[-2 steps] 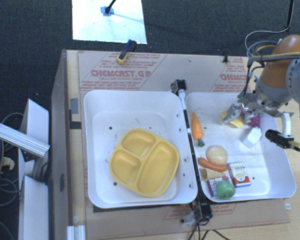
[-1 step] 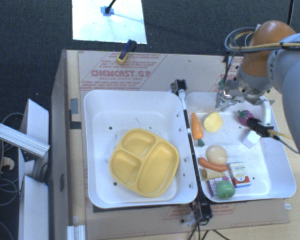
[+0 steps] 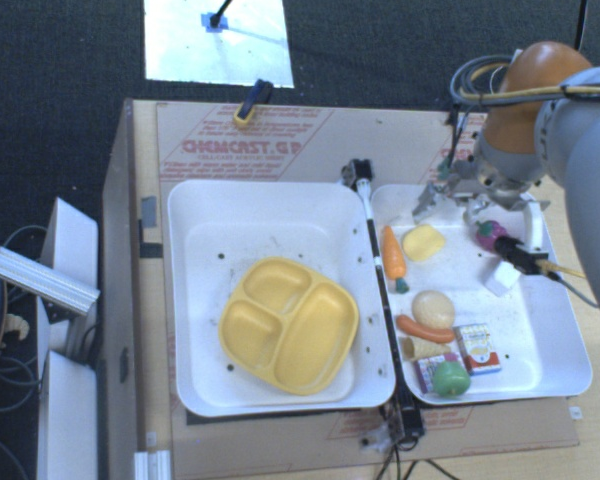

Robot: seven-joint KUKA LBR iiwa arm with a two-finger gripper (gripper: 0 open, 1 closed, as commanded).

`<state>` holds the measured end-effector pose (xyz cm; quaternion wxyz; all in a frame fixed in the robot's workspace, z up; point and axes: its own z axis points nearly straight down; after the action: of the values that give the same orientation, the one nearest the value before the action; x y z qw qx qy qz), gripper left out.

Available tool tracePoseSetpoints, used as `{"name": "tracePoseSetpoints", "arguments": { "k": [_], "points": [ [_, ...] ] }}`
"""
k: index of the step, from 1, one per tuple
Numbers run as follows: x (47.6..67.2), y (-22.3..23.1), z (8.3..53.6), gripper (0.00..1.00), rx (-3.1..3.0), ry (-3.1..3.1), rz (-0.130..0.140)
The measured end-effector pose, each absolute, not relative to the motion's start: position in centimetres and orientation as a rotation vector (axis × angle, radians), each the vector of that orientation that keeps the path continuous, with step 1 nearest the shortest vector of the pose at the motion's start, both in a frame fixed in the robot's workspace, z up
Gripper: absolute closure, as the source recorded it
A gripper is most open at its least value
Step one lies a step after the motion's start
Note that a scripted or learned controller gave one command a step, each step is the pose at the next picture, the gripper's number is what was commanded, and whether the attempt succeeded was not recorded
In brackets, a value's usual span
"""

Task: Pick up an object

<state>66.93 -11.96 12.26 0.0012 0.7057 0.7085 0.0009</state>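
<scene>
The gripper [image 3: 477, 205] hangs over the far end of the right bin [image 3: 565, 353], fingers spread apart with nothing between them, a purple-and-green toy [image 3: 491, 233] just below it. Nearer the divider lie a pale yellow piece [image 3: 424, 242], a carrot [image 3: 394, 252], a cream bun [image 3: 433, 309], a sausage [image 3: 425, 330] and a green apple [image 3: 451, 379]. In the left bin [image 3: 195, 228] sits a yellow divided plate [image 3: 288, 324].

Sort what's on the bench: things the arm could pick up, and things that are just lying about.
To pick, all in the right bin:
carrot
yellow piece
sausage
green apple
small carton
white block
gripper above that bin

Lying about:
yellow tray in the left bin
cardboard sheet
</scene>
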Motion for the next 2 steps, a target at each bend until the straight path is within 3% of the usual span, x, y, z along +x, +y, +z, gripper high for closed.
{"name": "tracePoseSetpoints", "arguments": {
  "k": [1,2],
  "points": [
    [63.8,-9.3,8.4,0.00,2.216,2.223,-0.001],
    [64.0,-9.5,9.9,1.00,2.215,2.221,0.000]
  ]
}}
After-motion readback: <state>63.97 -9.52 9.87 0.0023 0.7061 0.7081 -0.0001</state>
